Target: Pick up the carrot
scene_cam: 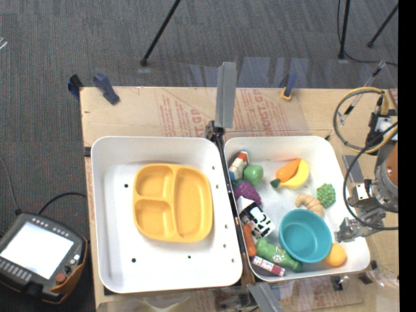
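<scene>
The carrot (288, 168) is orange with a dark green stem end. It lies in the back half of the right bin (328, 149), pressed against a yellow banana (298, 179). My gripper (351, 229) hangs over the right bin's right rim, near the front. It is well to the right of the carrot and nearer the camera, beside a teal bowl (305, 235). Nothing is visibly held.
A yellow divided plate (173, 201) sits in the left bin (110, 168). Around the carrot lie a green broccoli (325, 194), a beige knobbly piece (310, 203), purple grapes (247, 191), a green fruit (253, 173) and an orange fruit (336, 255). Cables hang at the right.
</scene>
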Robot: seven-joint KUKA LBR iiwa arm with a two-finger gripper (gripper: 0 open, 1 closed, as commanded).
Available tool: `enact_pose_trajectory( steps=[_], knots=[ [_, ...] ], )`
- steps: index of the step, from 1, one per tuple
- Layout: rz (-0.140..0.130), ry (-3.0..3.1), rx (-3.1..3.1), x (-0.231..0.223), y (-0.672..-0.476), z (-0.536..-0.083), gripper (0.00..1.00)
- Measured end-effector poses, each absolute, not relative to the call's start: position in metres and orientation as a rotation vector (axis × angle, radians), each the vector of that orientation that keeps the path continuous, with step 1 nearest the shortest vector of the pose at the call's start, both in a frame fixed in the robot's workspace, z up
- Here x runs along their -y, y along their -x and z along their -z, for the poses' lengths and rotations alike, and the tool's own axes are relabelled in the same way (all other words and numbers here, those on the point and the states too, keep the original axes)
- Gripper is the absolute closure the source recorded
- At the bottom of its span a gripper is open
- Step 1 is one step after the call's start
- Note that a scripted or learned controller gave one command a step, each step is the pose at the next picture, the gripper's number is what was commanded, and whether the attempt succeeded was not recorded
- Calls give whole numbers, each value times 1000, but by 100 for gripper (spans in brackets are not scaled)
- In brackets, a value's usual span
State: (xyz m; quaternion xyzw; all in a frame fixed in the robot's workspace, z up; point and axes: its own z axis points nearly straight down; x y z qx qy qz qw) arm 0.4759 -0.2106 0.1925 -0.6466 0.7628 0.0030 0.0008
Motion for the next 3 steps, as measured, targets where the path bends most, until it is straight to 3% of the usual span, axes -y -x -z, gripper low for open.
enact_pose_trajectory(
  steps=[1,2,3],
  knots=[
    [-1,2187,-2250,210,-478,-254,100],
    [-8,2464,-1942,208,-514,-268,100],
    [-13,2587,-1775,202,-477,-242,100]
  ],
)
